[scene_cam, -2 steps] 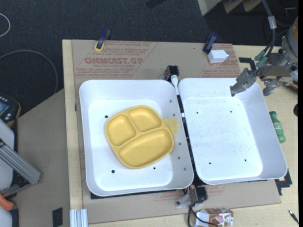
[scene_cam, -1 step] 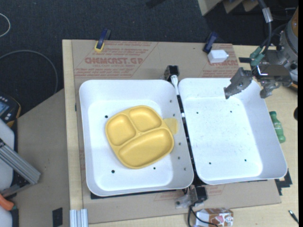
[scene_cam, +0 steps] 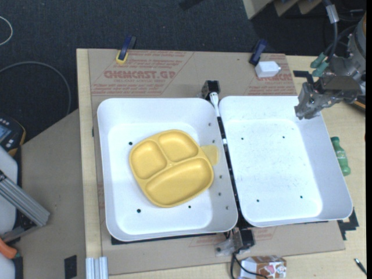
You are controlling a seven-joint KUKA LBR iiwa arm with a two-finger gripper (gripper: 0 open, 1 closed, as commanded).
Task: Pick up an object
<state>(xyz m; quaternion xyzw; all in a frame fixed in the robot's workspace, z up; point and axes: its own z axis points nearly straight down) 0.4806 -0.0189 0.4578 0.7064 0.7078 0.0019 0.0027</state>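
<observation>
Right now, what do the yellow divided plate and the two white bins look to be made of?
Yellow divided plate: likely moulded plastic, smooth and slightly glossy, with soft highlights on its rounded compartment rims. Left bin and right bin: probably thin formed plastic, matte white, with rounded corners and shallow walls. The right bin's floor is speckled with dark marks.

Bright, even overhead light washes out the two white bins with mild glare. Shadows are soft and short. Focus is slightly soft throughout, and the surrounding floor is dim.
</observation>
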